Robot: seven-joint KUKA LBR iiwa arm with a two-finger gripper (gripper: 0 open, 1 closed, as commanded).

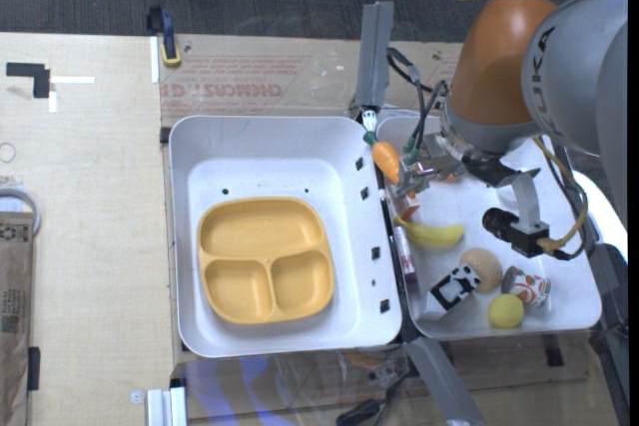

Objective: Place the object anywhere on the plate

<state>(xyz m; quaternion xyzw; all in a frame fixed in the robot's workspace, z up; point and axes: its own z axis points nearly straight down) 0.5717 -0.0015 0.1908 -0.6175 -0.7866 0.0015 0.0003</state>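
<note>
Right bin [574,314]: near edge holds a yellow ball [506,310], a black-and-white block [454,289], a tan ball [481,266], a printed cup [529,287] with unreadable print.
Banana [431,233]: yellow, curved, further back.
Plate [266,257]: yellow, three compartments, smooth, in left bin [190,214].
Carrot [385,161]: orange, at bins' divide, just beside gripper [419,170].
Jaws: state cannot be told.
Surface [80,214]: cardboard behind reads reversed "CHEMCUT".

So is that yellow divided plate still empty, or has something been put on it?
Empty. The plate in the left bin shows three bare yellow compartments; the banana lies in the right bin.
</note>
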